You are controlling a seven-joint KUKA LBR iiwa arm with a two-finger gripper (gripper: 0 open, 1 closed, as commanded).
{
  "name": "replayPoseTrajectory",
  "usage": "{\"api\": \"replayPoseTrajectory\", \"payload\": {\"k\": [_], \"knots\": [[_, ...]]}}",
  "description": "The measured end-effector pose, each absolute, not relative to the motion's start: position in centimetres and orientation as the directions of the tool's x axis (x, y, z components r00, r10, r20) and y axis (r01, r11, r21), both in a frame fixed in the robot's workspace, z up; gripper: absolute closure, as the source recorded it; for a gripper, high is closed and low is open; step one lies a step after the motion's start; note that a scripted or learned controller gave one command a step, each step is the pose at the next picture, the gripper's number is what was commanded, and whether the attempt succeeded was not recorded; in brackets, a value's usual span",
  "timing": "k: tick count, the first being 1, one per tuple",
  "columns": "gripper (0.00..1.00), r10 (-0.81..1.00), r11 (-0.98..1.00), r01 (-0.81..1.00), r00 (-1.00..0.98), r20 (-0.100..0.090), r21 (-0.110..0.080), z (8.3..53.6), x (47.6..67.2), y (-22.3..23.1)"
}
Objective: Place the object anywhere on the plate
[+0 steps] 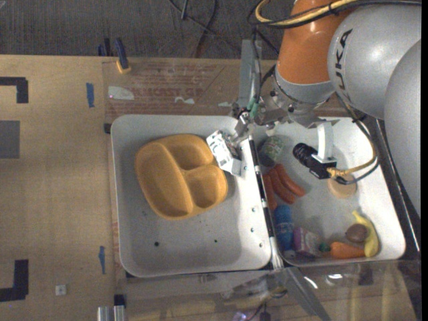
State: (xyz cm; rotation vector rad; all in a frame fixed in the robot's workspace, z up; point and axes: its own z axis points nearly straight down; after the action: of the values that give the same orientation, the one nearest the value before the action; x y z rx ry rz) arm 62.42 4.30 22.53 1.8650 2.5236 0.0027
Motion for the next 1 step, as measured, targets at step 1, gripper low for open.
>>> {"api": "replayPoseTrajectory", "payload": {"k": [1], "knots": [[0.00,0.956,0.293,0.956,-0.293,0.000,0.001,16.16,57.49,9.90]]}}
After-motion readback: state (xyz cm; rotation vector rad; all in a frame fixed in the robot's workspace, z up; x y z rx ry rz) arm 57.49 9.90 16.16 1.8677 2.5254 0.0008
